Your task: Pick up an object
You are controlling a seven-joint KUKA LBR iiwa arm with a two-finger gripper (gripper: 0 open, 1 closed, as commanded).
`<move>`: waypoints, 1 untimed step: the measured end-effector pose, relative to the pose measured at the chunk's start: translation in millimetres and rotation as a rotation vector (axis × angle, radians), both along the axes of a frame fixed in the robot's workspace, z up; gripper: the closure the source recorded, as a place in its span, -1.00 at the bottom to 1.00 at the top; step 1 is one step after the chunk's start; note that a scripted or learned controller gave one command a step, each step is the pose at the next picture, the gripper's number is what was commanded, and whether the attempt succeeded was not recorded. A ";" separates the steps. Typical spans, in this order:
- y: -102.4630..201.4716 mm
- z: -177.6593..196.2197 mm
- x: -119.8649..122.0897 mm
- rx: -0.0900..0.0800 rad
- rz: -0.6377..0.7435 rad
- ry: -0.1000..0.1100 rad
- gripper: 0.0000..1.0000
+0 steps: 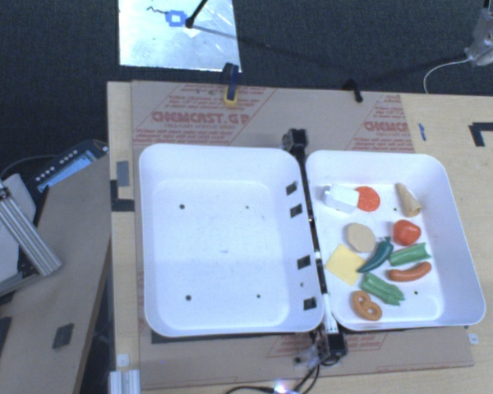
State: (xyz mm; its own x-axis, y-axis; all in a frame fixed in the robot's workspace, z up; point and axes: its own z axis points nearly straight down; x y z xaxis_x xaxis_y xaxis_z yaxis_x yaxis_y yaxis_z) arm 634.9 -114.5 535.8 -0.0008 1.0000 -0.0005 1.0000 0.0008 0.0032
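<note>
Two white bins on the surface [189, 105]: the left bin [222, 245] bare, the right bin [456, 245] holding about ten toy foods [378, 245] bunched mid-bin, its right and lower rims with open room; pincer state can't be told.

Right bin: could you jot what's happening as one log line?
stage: before pick | right bin: toy food, pretzel at near edge | left bin: no items | nothing lifted
</note>
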 end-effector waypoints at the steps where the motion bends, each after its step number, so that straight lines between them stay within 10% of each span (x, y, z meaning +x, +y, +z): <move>1: 4.2 -0.5 -2.5 0.000 0.002 0.001 1.00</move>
